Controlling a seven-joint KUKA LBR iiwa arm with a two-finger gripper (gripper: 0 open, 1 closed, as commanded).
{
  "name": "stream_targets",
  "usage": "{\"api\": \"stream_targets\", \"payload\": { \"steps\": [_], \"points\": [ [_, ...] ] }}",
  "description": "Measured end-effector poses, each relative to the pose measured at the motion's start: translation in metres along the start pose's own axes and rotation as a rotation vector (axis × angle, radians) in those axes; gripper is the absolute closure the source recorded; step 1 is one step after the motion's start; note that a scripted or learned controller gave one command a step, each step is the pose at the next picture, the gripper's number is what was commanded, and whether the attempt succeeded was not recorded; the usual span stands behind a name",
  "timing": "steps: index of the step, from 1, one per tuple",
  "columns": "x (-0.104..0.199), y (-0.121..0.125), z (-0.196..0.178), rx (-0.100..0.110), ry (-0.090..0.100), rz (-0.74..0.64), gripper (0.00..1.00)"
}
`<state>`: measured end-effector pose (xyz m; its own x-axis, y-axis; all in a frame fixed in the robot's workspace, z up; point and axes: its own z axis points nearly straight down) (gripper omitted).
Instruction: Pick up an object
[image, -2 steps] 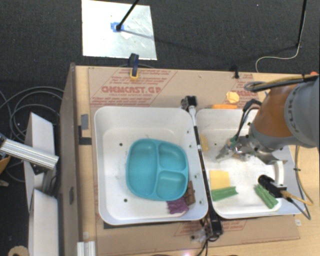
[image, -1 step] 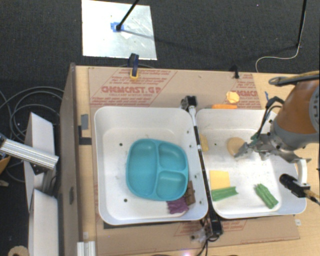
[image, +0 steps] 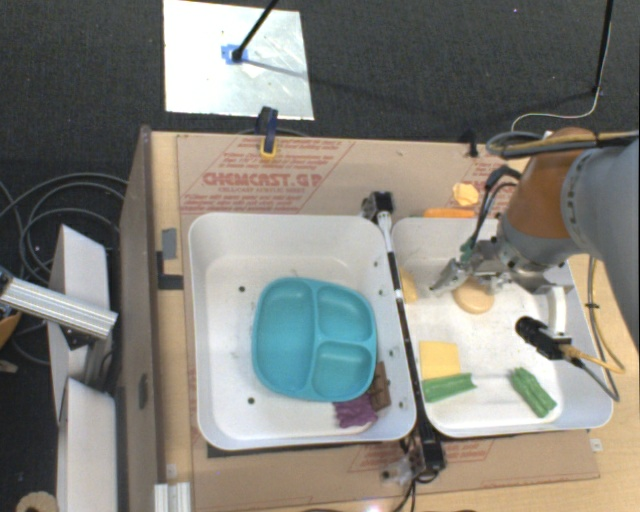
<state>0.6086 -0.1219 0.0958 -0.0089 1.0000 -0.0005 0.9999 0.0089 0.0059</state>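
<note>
The grey arm (image: 590, 200) is seen reaching low into the right bin (image: 495, 340), with its gripper (image: 468, 275) set just above a round tan piece (image: 476, 299) near the bin's far side. Whether the gripper is spread or pressed together cannot be told. The approach is judged to be the step in hand. A short descent and a closure around the tan piece are called for next.

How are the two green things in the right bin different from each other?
The green stick near the bin's front left is lighter green, while the green stick to its right is darker. The lighter one lies nearly flat across the picture and touches a yellow square; the darker one slants diagonally and lies by itself. Both are short, green and lying down.
</note>
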Motion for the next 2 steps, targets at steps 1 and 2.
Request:
{"api": "stream_targets", "payload": {
  "steps": [1, 2],
  "points": [
    [-0.022, -0.011, -0.034, 0.002, -0.001, 0.009, 0.0],
    [-0.028, -0.019, 0.014, 0.008, 0.0, 0.008, 0.0]
  ]
}}
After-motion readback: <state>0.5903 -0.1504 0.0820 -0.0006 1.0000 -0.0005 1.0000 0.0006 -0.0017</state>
